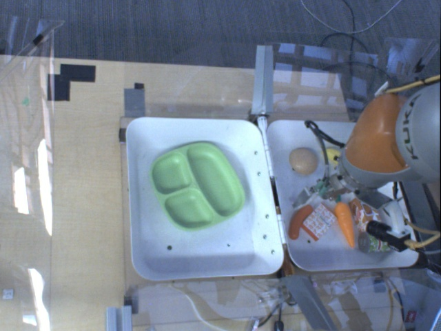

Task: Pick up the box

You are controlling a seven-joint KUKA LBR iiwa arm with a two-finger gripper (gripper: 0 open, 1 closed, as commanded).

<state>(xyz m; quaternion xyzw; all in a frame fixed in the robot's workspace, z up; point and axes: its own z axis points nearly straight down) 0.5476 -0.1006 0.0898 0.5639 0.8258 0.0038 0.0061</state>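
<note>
The box (319,221) lies in the right bin (303,254), near-left of its middle, flat-ish & turned at an angle, white w/ a red grid print on top. It's wedged in clutter: a red-orange piece (299,222) touching its left side, a carrot (344,223) just right of it, a printed packet (363,216) beyond that. A beige ball (302,161) sits farther back, well apart. The left bin (138,185) holds a green divided tray (198,184).

The arm (386,143) hangs over the right bin from the right, orange band bulking over the far-right corner. The pincer (329,187) looks to sit just above the box's far edge, but it's a small dark tangle under the wrist; can't tell if it's wide, narrow or gripping anything.

Handling, as a guess: small carton, prob. light & fairly stiff, thin card walls that could dent under hard squeeze, printed face maybe a bit slick. Best hold is across its two short-span sides. Trouble is both flanks are crowded, so the free near & far edges look the cleaner approach; risk is nudging the carrot or pinching a neighbour along w/ it.
</note>
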